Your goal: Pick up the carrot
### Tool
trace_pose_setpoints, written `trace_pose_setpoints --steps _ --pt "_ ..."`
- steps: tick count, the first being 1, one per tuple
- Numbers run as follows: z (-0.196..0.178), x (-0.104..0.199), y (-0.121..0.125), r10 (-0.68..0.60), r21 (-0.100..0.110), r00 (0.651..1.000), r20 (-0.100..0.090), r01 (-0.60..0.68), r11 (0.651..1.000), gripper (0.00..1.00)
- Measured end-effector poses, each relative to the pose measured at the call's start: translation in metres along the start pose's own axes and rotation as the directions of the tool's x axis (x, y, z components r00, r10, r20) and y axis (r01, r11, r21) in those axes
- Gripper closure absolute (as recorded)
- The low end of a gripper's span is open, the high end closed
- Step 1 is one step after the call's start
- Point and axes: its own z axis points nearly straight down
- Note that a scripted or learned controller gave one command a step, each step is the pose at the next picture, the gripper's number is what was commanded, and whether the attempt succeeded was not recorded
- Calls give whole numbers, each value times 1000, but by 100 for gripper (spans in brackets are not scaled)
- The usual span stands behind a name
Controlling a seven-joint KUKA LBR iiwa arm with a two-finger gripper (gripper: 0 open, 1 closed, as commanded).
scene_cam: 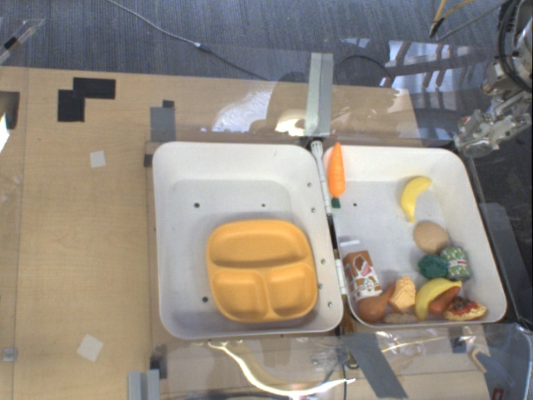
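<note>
The small orange plastic carrot with a green top (336, 169) lies well to the left of the grey metal claw (485, 132) and slightly nearer the camera; its long axis runs front-to-back, hugging the right-hand shallow white bin (483, 223)'s left wall; whether the claw is apart or together I cannot tell.

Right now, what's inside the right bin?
The right bin holds a carrot against its left wall, a banana, a potato, and a heap of toy food along the front. Whatever lies beneath that heap is covered.
</note>
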Motion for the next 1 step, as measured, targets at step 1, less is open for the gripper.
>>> trace_pose_setpoints --steps 1 --pt "-3 0 0 -562 -1 827 1 562 827 100"
